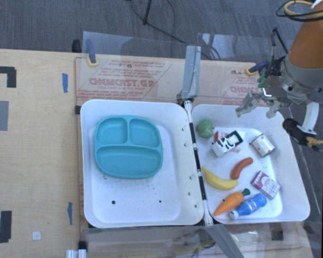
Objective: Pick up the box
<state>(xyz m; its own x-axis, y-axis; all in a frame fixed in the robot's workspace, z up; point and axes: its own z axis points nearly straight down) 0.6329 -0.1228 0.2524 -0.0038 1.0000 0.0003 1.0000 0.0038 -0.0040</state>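
Above the far edge of the right bin (299, 207), the gripper (263, 103) hangs with its fingers (246, 106) spread apart and nothing between them. Its target, probably the red-and-white box (266, 184), lies well toward the near side, past the small can (262, 145). Descending from here risks closing on the can or the black-and-white carton (226, 143), since the box sits close among the sausage (241, 167) and blue bottle (250, 205).

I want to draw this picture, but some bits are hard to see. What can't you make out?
- Gripper: its fingers are too small and cluttered in the camera view to tell open from shut.
- Arm: cut off by the top and right edges.
- Box: its printing is too small to read.
- Can: its label is too small to read.
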